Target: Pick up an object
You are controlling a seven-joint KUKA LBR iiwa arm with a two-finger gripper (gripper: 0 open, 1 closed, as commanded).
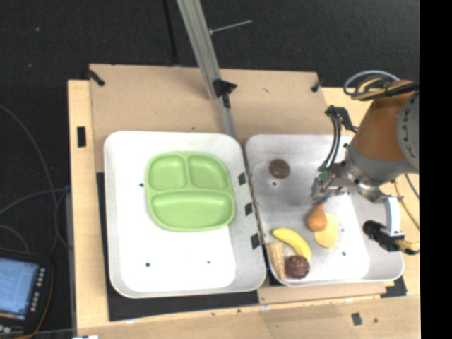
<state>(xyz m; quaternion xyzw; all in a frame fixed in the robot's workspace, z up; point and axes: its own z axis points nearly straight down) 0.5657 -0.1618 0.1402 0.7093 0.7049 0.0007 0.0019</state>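
Right white bin (282, 147): gripper (323, 195), finger state indeterminate, sits above small orange fruit (317, 220), likely light, smooth; grasp across its middle.

The wooden bench (141, 97) bears two white bins (127, 260) side by side.

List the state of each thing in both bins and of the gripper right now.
Green three-compartment plastic plate: flat in left bin.
Brown round ball: loose, apart from the rest.
Orange pear-shaped fruit: under the gripper, touching pale yellow piece.
Yellow banana: lying flat.
Dark red round fruit: beside banana.
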